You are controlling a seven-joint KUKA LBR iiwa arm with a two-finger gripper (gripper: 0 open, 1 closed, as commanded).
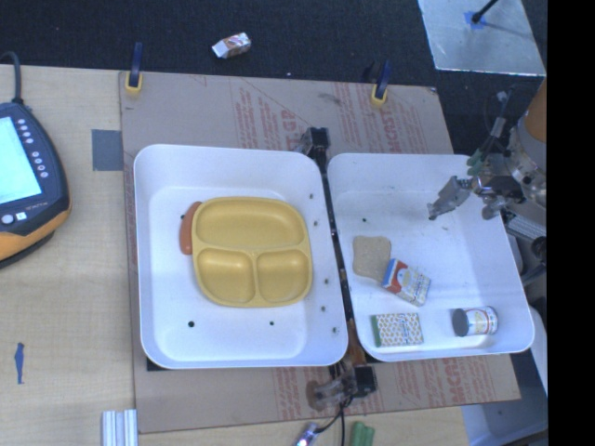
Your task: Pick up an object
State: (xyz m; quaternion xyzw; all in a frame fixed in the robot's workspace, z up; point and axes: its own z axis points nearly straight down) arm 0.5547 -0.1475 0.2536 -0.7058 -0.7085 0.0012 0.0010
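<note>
My gripper (468,203) hangs over the upper right part of the right bin (483,249), its fingers spread open with nothing between them. Below and left of it in that bin lie a tan sponge-like slab (372,256), a small red, white and blue carton (406,282), a green patterned box (397,329) and a small can (475,321) on its side. The left bin (158,295) holds a yellow divided plate (251,249) with an orange-red item (188,229) tucked at its left edge.
A teach pendant (28,179) rests on the bench at the far left. Clamps (135,72) (380,82) pin the cardboard sheet at the back. A crumpled wrapper (231,45) lies on the dark floor beyond the bench.
</note>
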